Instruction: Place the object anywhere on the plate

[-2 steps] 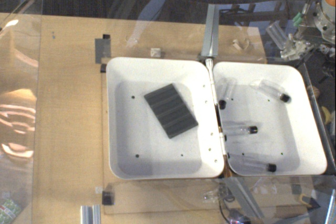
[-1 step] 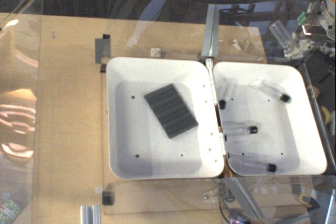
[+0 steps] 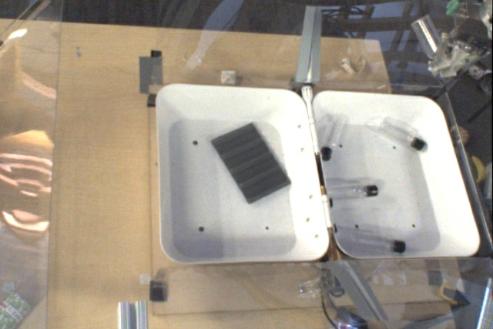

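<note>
STEP: pre-grasp — no object taken | OBJECTS: four clear tubes with dark caps lie loose in right bin | PLATE: dark ribbed plate in left bin | END EFFECTOR: state undeterminable | NEXT: descend on one tube — centre across its axis.

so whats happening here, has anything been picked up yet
Nothing is being handled right now. A dark ridged plate lies in the left bin, tilted at an angle. Four clear tubes with black caps sit in the right bin, such as one near the middle, all apart from the plate. The end effector is at the upper right, outside both bins.
</note>
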Controlling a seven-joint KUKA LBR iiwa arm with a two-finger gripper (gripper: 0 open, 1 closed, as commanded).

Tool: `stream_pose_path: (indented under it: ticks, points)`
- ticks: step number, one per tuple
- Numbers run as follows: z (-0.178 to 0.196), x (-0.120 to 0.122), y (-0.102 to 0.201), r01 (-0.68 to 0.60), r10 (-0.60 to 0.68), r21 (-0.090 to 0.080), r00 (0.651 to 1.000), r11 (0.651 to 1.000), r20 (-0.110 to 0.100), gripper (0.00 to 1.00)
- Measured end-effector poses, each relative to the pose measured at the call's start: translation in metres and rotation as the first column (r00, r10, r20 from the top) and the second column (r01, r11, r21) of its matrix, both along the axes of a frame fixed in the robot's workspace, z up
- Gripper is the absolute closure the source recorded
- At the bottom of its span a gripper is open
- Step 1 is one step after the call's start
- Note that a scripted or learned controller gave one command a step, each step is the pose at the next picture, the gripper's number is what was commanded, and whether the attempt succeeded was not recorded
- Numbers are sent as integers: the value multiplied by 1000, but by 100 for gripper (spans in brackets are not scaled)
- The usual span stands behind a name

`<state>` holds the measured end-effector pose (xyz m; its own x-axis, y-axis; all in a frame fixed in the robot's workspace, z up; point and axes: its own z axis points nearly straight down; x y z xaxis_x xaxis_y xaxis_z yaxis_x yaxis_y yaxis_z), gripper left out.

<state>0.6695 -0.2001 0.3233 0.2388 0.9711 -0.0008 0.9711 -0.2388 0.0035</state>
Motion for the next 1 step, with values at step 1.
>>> stream_pose_path:
  ticks: [1]
  points:
    - [-4, 0, 6, -63, 63, 0, 998, 998, 0, 100]
